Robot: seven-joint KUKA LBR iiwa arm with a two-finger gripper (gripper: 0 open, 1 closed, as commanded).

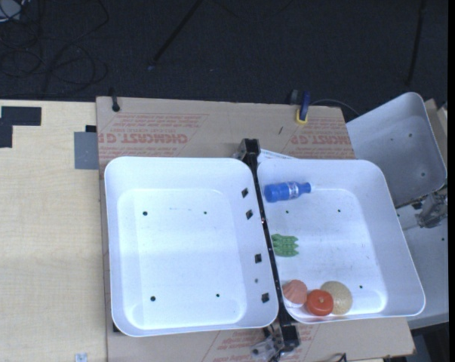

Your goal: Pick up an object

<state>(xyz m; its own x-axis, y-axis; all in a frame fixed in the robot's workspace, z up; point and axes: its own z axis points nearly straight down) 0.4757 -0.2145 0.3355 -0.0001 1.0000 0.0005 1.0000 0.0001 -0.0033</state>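
Observation:
The right white bin holds several small objects. A blue bottle lies on its side near the bin's back left corner. Against the left wall, about halfway down, sits a small green piece. In the front left corner three round items crowd together: a pink one, a red one and a tan one. All of them rest on the bin floor, untouched.
The left white bin stands beside the right one, joined by a black strip with clips. Both sit on a cardboard sheet. A grey metal plate rises at the right. A blue and yellow clamp stands at the back.

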